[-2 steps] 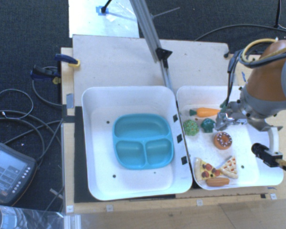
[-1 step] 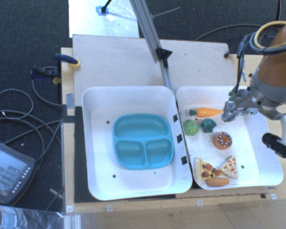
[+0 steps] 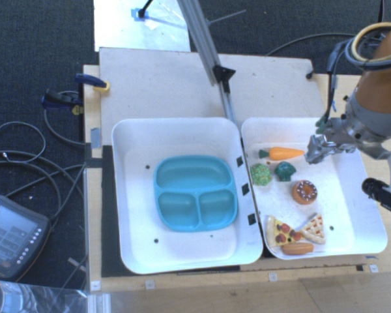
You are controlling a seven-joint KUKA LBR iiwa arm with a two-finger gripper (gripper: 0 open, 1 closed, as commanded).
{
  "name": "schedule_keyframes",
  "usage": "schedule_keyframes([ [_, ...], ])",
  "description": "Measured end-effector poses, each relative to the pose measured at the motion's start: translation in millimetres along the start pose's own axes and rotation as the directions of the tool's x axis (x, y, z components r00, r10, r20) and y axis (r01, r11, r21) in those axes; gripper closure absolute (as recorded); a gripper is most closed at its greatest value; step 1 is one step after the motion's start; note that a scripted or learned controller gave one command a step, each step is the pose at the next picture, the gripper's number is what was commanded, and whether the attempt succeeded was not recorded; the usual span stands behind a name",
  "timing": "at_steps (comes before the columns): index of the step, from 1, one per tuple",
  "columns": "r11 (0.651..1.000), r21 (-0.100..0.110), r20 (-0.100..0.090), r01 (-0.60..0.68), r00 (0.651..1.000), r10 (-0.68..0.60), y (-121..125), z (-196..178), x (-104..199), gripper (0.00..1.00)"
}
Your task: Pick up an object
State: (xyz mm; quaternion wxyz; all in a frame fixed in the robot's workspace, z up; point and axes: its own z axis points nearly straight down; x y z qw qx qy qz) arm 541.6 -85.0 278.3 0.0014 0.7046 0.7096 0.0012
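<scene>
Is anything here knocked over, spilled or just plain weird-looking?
Nothing stands out. The toy food sits loose in the right bin: carrot, broccoli, donut, pizza slices and hot dog. The blue divided tray lies flat in the left bin. The gripper hovers near the carrot.

No legible text or labels.

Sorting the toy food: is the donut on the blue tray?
No, the donut lies in the right bin, while the blue tray sits in the left bin.
</scene>
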Motion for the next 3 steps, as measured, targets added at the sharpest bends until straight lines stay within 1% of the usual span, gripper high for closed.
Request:
schedule_keyframes([
  [1, 1.0, 0.001, -0.001, 0.003, 1.0, -0.003, 29, 18, 47, 1.0],
  [2, 1.0, 0.0, -0.002, 0.003, 1.0, -0.003, 53, 16, 90, 1.0],
  [3, 1.0, 0.001, -0.002, 0.004, 1.0, -0.004, 76, 31, 148, 1.0],
])
